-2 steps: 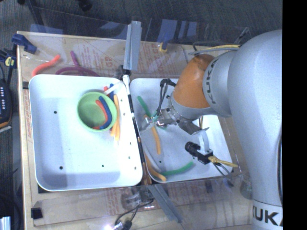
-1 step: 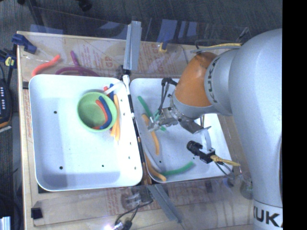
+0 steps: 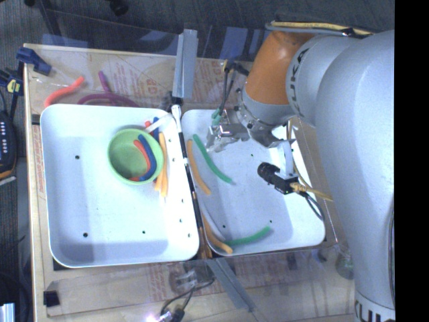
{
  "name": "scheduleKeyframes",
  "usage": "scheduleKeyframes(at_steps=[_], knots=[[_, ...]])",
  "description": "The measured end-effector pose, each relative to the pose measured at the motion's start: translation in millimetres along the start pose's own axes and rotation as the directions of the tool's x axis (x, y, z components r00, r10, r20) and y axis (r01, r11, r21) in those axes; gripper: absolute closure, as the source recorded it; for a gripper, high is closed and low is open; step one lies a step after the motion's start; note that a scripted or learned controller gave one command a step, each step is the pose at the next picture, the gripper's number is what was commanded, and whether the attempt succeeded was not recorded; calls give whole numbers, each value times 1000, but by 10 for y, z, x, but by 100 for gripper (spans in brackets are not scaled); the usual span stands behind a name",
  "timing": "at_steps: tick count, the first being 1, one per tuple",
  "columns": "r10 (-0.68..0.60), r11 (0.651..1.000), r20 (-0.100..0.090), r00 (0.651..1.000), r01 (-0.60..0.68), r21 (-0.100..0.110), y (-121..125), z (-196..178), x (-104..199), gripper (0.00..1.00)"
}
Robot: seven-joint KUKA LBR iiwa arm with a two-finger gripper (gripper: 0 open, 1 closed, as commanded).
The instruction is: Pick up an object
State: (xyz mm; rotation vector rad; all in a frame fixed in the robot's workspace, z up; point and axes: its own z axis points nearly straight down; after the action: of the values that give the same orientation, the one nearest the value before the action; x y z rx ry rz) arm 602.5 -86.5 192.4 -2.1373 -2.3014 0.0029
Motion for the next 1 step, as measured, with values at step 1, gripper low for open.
scheduleKeyframes(at_steps=[1], knots=[[1,1000,-1,1000,-1,0,0,2,2,0]])
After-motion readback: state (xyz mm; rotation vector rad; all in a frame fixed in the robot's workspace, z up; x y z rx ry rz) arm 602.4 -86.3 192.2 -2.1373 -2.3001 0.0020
